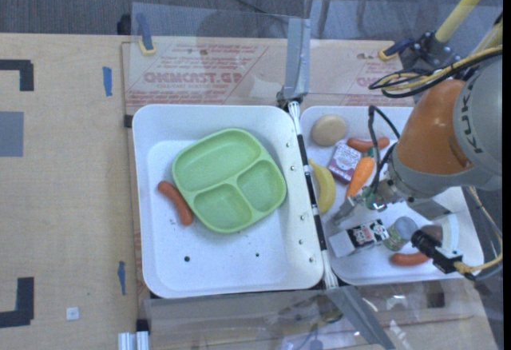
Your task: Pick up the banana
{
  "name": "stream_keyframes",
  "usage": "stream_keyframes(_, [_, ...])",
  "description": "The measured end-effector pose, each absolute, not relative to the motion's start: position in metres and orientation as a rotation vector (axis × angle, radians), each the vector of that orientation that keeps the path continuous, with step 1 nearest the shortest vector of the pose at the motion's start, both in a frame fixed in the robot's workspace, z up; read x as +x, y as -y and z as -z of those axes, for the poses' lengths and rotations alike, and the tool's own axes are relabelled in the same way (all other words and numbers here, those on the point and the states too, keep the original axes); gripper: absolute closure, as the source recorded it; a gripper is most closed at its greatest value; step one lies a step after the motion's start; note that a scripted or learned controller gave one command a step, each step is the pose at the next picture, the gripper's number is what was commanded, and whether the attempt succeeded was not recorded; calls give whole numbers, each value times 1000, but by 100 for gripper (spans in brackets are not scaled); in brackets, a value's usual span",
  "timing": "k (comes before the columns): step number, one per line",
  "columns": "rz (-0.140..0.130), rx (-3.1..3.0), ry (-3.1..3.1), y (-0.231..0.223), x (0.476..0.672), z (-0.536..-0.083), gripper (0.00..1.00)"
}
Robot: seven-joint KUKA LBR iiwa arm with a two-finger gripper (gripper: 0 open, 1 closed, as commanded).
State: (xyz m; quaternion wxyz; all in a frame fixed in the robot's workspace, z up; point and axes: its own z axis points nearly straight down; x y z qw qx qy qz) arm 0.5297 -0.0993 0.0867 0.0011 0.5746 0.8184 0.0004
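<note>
Two white bins sit side by side on the desk (pixel 64 180). The left bin (pixel 231 272) holds a green divided plate (pixel 229 179) and, just beside its left edge, a sausage (pixel 175 201). In the right bin (pixel 463 267) the banana (pixel 323 186) lies along the left wall — near a carrot (pixel 361 175), a purple packet (pixel 344 161) and a potato (pixel 328 130). The tool (pixel 353 208) hangs just right of the banana, and the grey-and-orange arm (pixel 435 141) covers much of that bin.

Bright even overhead light, soft shadows, image perhaps slightly soft.
</note>
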Motion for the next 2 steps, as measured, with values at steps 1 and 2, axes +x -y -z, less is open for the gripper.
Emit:
stream_keyframes(1, [-1,1754,-2605,112,497,-143,0])
stream_keyframes(2, [-4,1855,-2528,111,549,-87,0])
